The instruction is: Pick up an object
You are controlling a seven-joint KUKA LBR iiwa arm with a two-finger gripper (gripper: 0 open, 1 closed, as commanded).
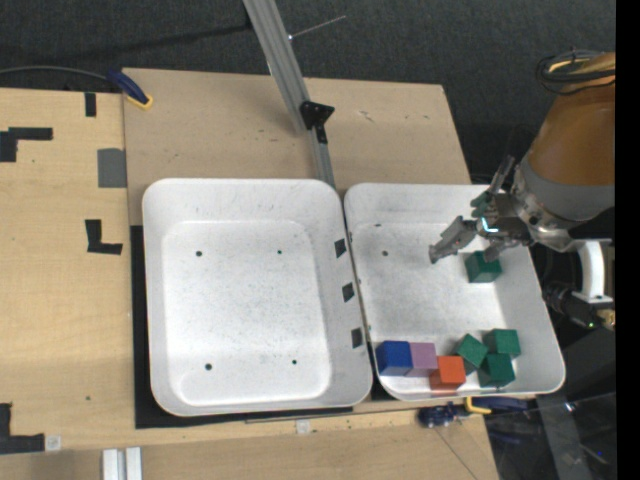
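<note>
Hovering over right bin (400, 203), fingers (447, 240) spreading apart and clamping nothing. Sitting just beside gripper (470, 243), near bin's right wall: small dark green block (483, 266), cube-like and matte. Crowding near edge: blue, purple, orange and green blocks (450, 358).

A pale wooden bench (250, 128) stands on dark grey floor (120, 18), a metal pole (275, 43) slanting across.

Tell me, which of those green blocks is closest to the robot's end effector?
The lone green block at the right bin's far right side, just below the end effector. The other green blocks sit clustered in the near corner.
</note>
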